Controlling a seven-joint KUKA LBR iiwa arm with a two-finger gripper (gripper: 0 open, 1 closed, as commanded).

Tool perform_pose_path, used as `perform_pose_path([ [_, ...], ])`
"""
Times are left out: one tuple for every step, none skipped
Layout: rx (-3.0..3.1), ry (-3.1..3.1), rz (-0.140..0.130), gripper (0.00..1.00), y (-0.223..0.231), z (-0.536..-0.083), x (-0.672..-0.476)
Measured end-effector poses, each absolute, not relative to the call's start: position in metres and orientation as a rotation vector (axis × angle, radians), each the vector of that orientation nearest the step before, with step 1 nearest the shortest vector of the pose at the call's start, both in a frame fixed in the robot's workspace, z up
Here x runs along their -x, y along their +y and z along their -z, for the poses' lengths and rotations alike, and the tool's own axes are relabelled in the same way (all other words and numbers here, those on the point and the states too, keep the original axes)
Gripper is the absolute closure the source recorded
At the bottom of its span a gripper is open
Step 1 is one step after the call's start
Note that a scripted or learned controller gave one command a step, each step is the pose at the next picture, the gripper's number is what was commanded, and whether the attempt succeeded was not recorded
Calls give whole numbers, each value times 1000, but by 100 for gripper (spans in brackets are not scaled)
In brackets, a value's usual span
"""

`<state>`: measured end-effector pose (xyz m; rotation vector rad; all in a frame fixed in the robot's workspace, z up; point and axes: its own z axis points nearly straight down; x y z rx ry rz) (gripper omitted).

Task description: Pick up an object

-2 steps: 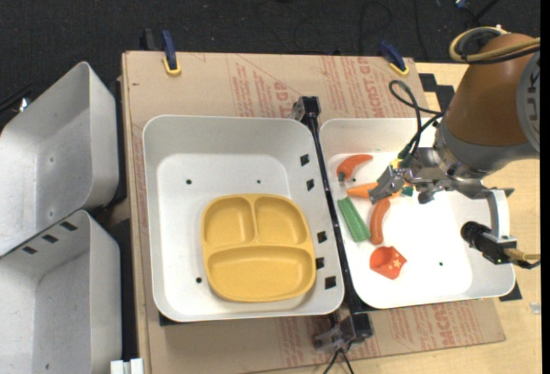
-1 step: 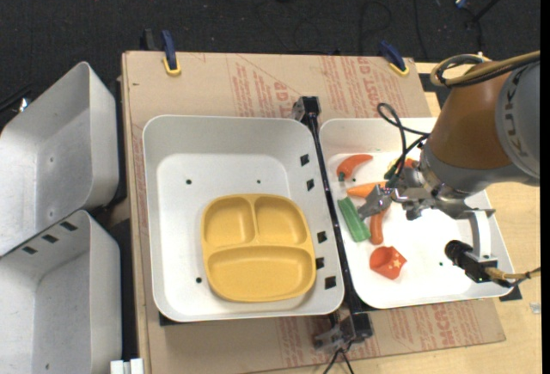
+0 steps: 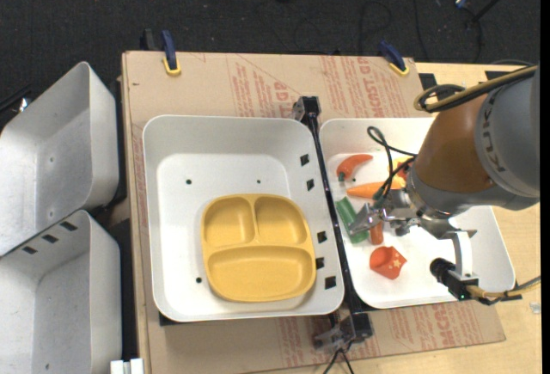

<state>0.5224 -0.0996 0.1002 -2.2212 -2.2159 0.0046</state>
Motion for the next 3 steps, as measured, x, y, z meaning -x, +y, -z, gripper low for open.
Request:
perform_pose_path([
  [2222,-2219,0,0,-99,-93,-523],
  [2225,-2219,5,100,-99,-104,-524],
  [2224,-2222,2,100,-104,-147,-523],
])
